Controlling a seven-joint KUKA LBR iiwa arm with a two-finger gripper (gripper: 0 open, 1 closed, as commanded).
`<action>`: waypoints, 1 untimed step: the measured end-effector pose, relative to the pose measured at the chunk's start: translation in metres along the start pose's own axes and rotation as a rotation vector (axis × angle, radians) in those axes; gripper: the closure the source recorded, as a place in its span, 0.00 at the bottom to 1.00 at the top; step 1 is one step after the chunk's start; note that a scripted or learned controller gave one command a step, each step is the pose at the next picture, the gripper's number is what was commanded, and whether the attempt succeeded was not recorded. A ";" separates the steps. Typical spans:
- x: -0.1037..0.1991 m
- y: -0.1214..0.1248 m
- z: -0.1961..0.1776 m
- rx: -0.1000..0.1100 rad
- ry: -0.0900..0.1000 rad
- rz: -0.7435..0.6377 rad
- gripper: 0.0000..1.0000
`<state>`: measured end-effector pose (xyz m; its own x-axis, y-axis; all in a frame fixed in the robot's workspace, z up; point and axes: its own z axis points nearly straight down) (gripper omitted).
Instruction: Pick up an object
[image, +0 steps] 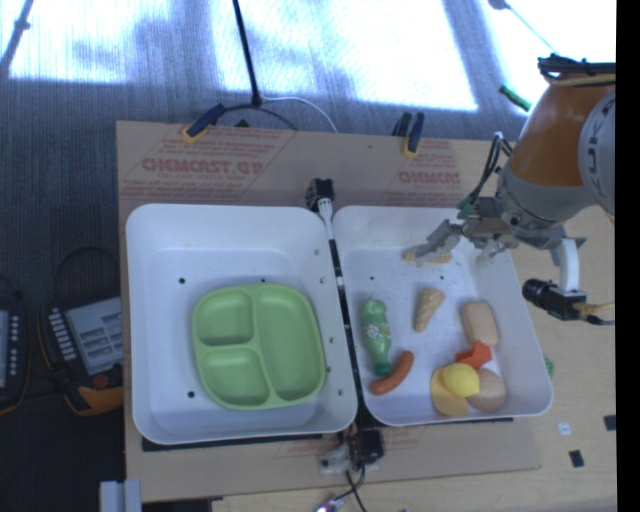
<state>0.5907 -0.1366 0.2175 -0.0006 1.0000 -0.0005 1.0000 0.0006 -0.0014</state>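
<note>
Pincer (455, 243) sits low over the back of the right bin (390, 228); fingers spread apart, released, nothing between them. A small tan piece (428, 256) lies just beside the left fingertip. Nearer the front: cone (427, 308), bread roll (480, 323), green bottle (376, 333), sausage (392, 372), orange piece (476, 354), yellow lemon (456, 386) touching a potato (489, 391). Left bin (160, 240) holds a green divided plate (259, 345). Both bins rest on the surface (200, 160).
</note>
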 end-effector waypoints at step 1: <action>0.030 -0.050 0.120 0.002 -0.001 0.073 0.00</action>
<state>0.5404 -0.1070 0.0975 0.0723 0.9974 -0.0014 0.9974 -0.0723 -0.0030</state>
